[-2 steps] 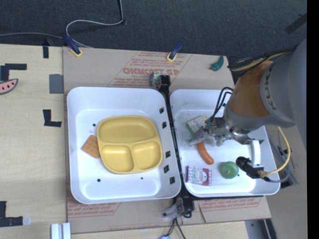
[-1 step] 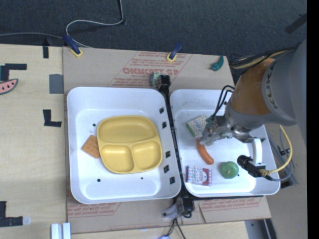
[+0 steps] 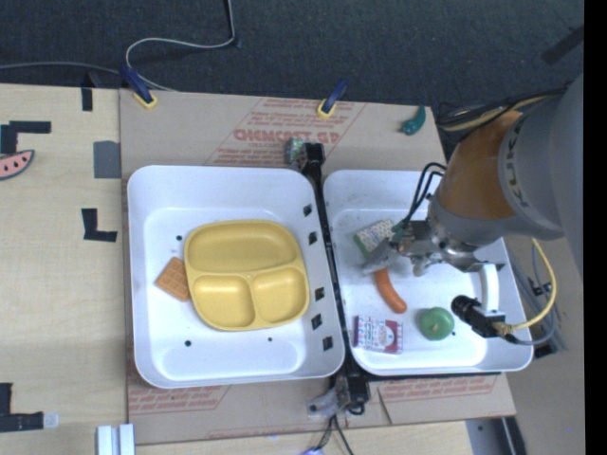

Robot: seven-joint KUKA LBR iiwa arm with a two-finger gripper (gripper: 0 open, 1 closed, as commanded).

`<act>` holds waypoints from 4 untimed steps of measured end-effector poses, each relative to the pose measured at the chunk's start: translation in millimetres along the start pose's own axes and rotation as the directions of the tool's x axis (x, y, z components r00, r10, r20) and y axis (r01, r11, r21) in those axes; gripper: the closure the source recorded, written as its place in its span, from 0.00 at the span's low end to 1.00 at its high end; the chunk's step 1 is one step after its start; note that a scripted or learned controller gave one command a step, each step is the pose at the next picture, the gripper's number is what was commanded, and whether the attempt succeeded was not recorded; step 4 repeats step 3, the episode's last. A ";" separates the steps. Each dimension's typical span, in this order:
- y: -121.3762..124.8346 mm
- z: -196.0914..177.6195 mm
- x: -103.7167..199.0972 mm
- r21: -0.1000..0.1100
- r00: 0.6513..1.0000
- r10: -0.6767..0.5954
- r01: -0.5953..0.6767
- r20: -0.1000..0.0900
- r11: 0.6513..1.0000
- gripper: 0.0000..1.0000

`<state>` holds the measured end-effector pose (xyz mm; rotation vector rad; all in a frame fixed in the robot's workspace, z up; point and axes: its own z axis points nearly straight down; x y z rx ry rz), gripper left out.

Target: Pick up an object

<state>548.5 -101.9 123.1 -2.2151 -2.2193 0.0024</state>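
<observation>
Currently positioned low in the right bin (image 3: 493, 354), centre-right of the frame: gripper (image 3: 394, 254), directly above the upper end of the orange carrot (image 3: 390, 292) and just beside the green-and-white packet (image 3: 372, 236). Risk one: closing on two items at once, caused by the packet lying against the carrot's upper end. Risk two: carrot rolling or pivoting out of the grasp, caused by its round, tapered body and an off-centre contact near one tip. Risk three: snagging the bin divider (image 3: 321, 254) on retreat if travel runs toward frame left. Finger spread: cannot tell; tips blurred and partly masked by the wrist body, possibly touching the carrot, but nothing visibly clamped between them. No object confirmed as held. Other candidates lower in the same bin: green ball-like item (image 3: 435, 323) at lower right, red-and-white packet (image 3: 377, 334) at lower centre, both well apart from the gripper. Left bin (image 3: 152, 349): yellow divided plate (image 3: 247, 273) and a tan cracker-like piece (image 3: 173, 278) touching its left edge.
</observation>
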 end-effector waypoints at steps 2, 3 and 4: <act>-17.8 27.3 2.4 -0.011 1.000 0.002 -0.002 0.006 1.000 1.00; 6.4 -85.3 47.6 -0.006 1.000 0.000 0.000 0.003 1.000 1.00; 6.4 -85.3 47.6 -0.006 1.000 0.000 0.000 0.003 1.000 1.00</act>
